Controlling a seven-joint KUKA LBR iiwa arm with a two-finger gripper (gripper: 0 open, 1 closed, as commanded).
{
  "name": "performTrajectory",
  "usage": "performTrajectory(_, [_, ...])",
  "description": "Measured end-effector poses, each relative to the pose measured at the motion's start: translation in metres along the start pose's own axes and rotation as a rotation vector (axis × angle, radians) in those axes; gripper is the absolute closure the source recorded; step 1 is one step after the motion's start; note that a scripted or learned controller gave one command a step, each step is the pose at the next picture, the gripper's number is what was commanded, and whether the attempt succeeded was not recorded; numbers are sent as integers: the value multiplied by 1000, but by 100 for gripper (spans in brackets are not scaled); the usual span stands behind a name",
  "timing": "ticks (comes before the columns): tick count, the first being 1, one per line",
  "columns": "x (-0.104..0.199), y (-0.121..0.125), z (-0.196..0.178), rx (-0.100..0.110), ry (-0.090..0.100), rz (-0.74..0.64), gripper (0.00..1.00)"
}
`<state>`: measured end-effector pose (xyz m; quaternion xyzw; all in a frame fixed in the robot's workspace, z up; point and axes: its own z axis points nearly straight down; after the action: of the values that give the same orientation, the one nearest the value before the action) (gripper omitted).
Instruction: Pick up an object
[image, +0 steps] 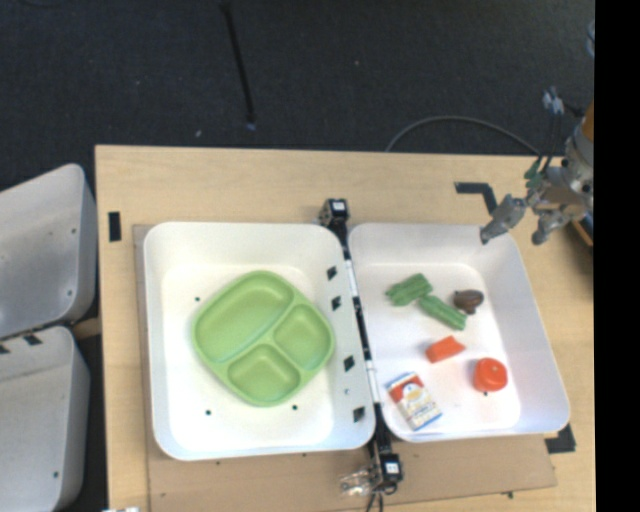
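Left bin (160, 300) holds green divided plate (262, 338); both bins on desk (250, 185); black cable (440, 125) far right.

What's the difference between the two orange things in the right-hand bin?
The orange block is flat-sided and elongated, lying at a slight tilt near the bin's middle; the round orange piece is circular and sits closer to the bin's right wall. The block lies just below the green toy, while the round piece stands apart from it. Both are small, orange-red, and rest in the right bin.
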<state>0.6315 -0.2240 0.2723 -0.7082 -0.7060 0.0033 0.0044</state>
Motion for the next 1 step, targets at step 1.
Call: performTrajectory(1, [1,2,-8,-13,-3,-3,0])
